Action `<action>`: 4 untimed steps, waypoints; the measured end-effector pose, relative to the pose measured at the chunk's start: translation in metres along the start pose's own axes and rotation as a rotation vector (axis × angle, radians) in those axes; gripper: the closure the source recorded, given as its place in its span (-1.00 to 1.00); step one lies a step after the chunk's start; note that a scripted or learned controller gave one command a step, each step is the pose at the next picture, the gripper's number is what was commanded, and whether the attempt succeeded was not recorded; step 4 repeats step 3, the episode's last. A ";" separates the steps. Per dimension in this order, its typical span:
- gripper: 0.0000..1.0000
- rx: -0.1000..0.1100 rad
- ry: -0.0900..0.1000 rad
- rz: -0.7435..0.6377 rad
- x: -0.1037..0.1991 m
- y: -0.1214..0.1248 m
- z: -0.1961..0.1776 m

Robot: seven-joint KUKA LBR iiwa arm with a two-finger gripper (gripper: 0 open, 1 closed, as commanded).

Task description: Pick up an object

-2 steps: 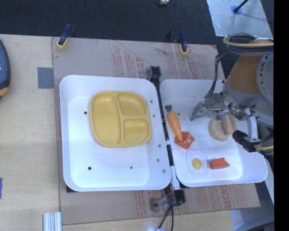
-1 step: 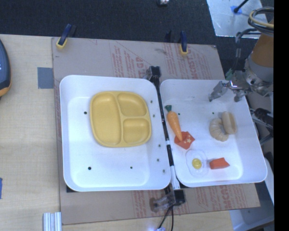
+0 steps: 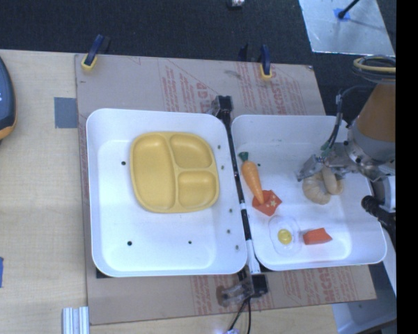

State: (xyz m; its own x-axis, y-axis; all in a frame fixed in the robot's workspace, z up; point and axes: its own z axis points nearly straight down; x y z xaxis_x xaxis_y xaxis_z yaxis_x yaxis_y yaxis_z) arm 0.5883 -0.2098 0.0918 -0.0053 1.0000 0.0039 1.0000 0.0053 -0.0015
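target: tan bread roll [image 3: 319, 188] in right bin [image 3: 348, 252] | end effector [image 3: 326, 167] directly over it, grip state cannot tell | likely light, soft, squashable | grasp across middle

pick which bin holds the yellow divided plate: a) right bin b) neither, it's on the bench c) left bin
c, the yellow plate lies flat inside the left bin, while the right bin holds the carrot and other small items.

Yellow divided plate [image 3: 174, 171], orange carrot [image 3: 251, 178], white bins [image 3: 101, 186] — red block [image 3: 268, 202], beige bread roll [image 3: 319, 190].
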 end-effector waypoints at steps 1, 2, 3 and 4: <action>-1.00 -0.003 0.001 -0.003 0.001 0.044 -0.003; -1.00 -0.005 -0.001 -0.002 0.001 -0.007 -0.004; -1.00 -0.004 -0.005 -0.003 0.031 0.035 -0.001; -1.00 -0.004 -0.005 -0.003 0.031 0.035 -0.001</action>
